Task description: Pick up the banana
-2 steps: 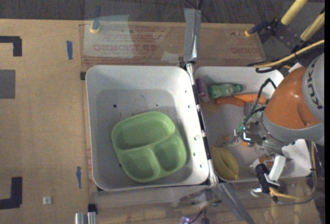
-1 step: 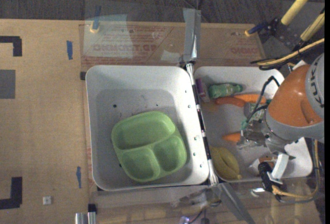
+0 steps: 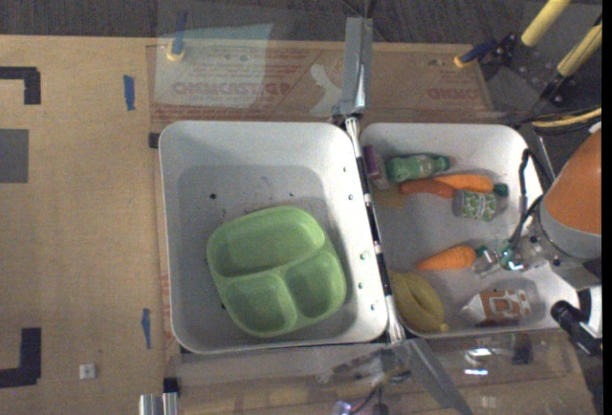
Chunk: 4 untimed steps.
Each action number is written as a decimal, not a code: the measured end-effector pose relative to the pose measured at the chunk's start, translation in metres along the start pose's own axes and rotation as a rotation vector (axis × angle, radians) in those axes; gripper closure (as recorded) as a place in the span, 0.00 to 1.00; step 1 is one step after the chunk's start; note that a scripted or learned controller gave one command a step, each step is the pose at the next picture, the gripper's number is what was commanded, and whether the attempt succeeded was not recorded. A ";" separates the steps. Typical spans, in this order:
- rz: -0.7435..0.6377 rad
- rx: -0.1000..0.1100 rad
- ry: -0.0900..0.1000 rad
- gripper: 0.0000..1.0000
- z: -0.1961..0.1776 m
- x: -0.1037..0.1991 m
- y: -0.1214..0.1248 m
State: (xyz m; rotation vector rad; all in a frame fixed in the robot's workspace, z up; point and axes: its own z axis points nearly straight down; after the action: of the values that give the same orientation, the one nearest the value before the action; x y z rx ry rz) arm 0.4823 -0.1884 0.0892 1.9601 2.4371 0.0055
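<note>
Banana [image 3: 421, 301]: lower left corner of the right bin [image 3: 432, 212], lying against the bin's near wall, close to the divider between the bins.
Small carton [image 3: 502, 303]: lower right of the same bin, to the right of the banana, white with an orange-brown print.
Green tray [image 3: 275, 270]: lower middle of the left bin [image 3: 191, 164], three compartments, turned at a slant.
Near carrot [image 3: 448, 258]: just above the banana, tip pointing left, apart from it.
Gripper [image 3: 507, 257]: at the right end of the near carrot, well right of the banana; whether it is spread or pressed together I cannot tell.
Arm [image 3: 583, 198]: enters from the right edge, orange band showing.
Grey-green can [image 3: 478, 204]: middle right of the right bin.
Far carrot [image 3: 448, 185]: above the can, lying across.
Green bottle [image 3: 417, 164]: upper part of the right bin, on its side, just above the far carrot.
Counter [image 3: 76, 212]: tan, with black corner marks and blue tape at frame left.
</note>
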 end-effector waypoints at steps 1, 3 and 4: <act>0.004 -0.003 -0.002 1.00 -0.010 -0.001 0.000; 0.376 0.007 0.004 1.00 0.001 0.014 0.002; 0.375 0.005 0.005 0.00 0.001 0.014 0.003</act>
State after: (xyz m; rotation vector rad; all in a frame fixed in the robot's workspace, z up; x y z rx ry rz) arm 0.4823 -0.1738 0.0878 2.3866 2.0339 0.0086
